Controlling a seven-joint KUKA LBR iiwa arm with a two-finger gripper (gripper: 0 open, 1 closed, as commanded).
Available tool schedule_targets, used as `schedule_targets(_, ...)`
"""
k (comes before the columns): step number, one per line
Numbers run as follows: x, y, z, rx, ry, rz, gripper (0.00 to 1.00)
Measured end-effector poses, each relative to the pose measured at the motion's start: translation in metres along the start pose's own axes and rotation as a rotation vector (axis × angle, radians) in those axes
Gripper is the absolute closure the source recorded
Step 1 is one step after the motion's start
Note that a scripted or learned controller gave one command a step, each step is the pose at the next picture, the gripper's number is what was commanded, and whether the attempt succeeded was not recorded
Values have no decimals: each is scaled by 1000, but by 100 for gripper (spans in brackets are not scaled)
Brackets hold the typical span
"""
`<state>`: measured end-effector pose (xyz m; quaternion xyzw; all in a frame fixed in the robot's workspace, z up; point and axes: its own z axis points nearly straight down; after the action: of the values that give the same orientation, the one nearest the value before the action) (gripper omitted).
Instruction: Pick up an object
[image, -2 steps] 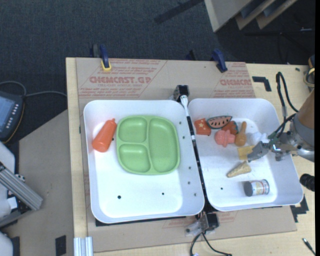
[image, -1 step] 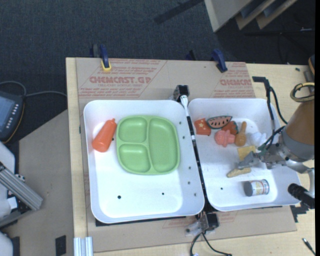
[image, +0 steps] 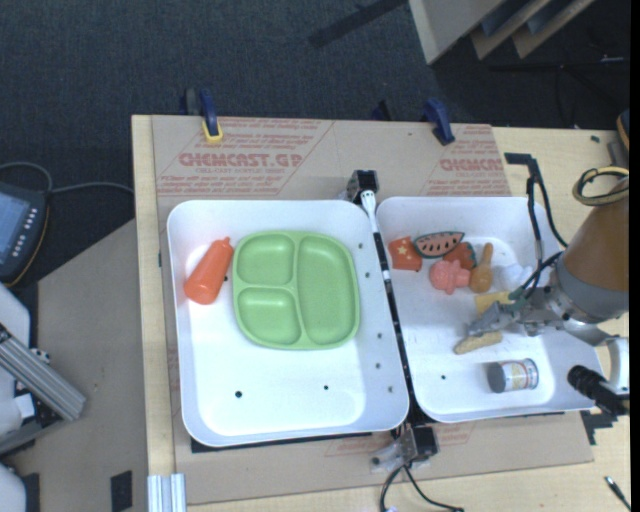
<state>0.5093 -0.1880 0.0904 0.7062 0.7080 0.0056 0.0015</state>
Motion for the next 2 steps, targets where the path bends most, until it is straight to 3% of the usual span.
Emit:
schedule_targets(1,0,3,-13,-9,-2,-1,100)
schedule_targets(2,6,-3,-64,5,-8,1,100)
